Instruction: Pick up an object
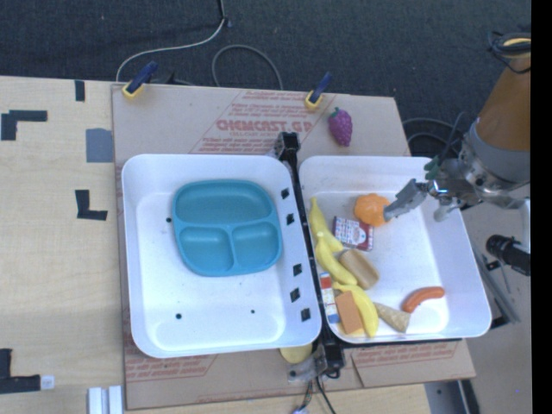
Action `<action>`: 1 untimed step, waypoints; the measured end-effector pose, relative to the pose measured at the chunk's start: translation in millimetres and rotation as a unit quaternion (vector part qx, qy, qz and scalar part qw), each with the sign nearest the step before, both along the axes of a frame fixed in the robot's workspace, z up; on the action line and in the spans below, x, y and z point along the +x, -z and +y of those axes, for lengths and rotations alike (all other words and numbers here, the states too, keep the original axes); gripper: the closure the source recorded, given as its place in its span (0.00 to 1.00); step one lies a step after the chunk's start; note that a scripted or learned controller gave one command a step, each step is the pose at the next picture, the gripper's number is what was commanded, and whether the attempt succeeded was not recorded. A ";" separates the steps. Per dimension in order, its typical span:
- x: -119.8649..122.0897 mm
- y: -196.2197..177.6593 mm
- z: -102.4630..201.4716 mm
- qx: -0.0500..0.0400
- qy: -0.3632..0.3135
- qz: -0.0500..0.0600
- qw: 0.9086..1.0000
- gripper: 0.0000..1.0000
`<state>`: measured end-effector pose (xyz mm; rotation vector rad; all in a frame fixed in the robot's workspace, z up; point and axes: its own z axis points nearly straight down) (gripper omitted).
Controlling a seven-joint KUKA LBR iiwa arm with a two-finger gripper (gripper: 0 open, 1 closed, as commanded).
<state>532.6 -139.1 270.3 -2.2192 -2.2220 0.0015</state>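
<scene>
Gripper (412, 198) over right bin (448, 257), near its far right corner; one grey finger (404, 202) points at orange (371, 208), tip just beside it. Cannot tell whether gripper spread or pressed together; nothing seen pinched.

Outward from orange: red-white packet (352, 232) touching below, bananas (332, 257) along bin's left wall, bread roll (360, 268), sausage (423, 297) toward near right corner.

Left bin (147, 257) holds blue tray (228, 227). Grapes (341, 127) on cardboard (250, 123) beyond right bin. Wooden surface (52, 257), dark carpet (345, 24) behind. Arm cut off at right.
</scene>
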 end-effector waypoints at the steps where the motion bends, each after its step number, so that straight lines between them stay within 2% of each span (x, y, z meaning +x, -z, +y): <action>1: 52.2 76.0 10.9 0.000 -0.001 0.002 1.000 0.00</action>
